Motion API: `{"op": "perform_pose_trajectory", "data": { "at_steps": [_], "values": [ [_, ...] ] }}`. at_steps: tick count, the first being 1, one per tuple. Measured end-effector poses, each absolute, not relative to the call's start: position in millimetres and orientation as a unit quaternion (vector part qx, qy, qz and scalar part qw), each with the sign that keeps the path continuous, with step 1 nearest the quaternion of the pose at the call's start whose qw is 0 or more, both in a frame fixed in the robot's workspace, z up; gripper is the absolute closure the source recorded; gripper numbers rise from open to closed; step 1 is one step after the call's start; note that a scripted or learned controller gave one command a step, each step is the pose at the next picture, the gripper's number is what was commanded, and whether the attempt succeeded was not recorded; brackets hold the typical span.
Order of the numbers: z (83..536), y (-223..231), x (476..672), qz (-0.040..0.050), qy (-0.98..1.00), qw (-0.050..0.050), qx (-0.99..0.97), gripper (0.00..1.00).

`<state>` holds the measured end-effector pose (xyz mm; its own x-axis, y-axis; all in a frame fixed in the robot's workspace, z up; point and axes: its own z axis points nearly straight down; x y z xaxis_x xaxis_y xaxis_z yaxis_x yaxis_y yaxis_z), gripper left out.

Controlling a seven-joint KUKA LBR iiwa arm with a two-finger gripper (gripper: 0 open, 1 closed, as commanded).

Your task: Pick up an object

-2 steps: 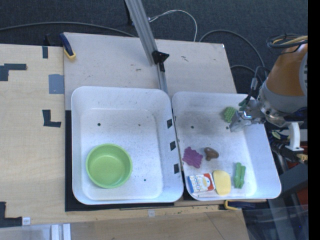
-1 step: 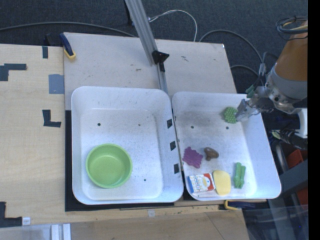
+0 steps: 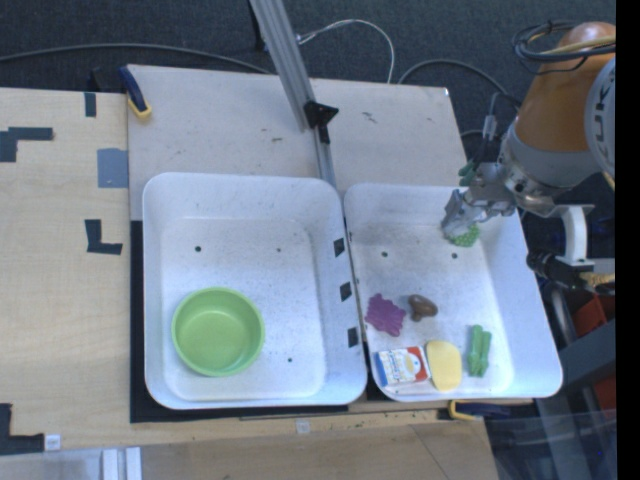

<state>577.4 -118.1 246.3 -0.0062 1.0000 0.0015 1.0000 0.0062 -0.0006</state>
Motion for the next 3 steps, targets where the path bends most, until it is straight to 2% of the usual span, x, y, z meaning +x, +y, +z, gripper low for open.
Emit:
{"op": "perform_pose_trajectory", "data": {
  "at_steps": [1,3],
  "values": [
    [233.6,-59.6,589.4,0.0004,-0.710,0.001,-0.705,1.00],
    [242.0,59.1,612.5,-0.0003,-0.710,0.001,-0.704,1.00]
  ]
}}
